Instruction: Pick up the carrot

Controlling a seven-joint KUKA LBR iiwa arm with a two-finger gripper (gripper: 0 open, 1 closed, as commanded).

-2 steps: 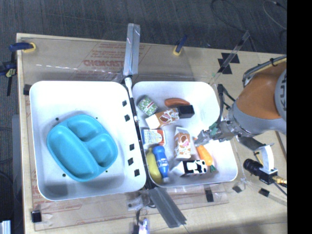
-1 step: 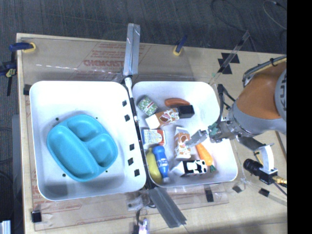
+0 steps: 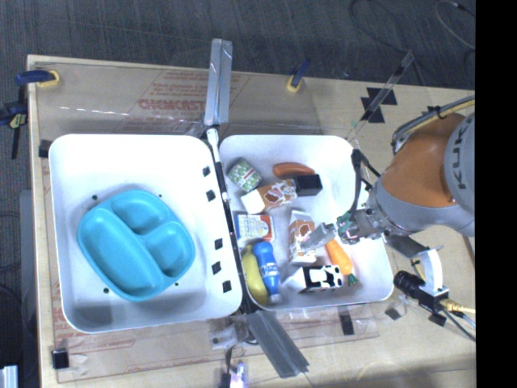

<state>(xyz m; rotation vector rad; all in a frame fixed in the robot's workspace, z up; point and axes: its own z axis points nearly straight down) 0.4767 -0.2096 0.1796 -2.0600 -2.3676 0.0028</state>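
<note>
My gripper (image 3: 329,237) sits just above the carrot (image 3: 340,259); I cannot tell its state. The crowded cow-print box (image 3: 321,278) may block the grasp.

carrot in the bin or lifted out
In the bin: the carrot lies on the right bin floor, beside the black-and-white carton.

1. Bench (image 3: 339,103): light wooden top with red printed lettering near the far edge.
2. Left white bin (image 3: 65,217): resting on the bench, touching the right bin along a shared middle edge.
3. Right white bin (image 3: 323,148): resting on the bench.
4. Blue clamps (image 3: 36,78): on the bench's far edge.
</note>
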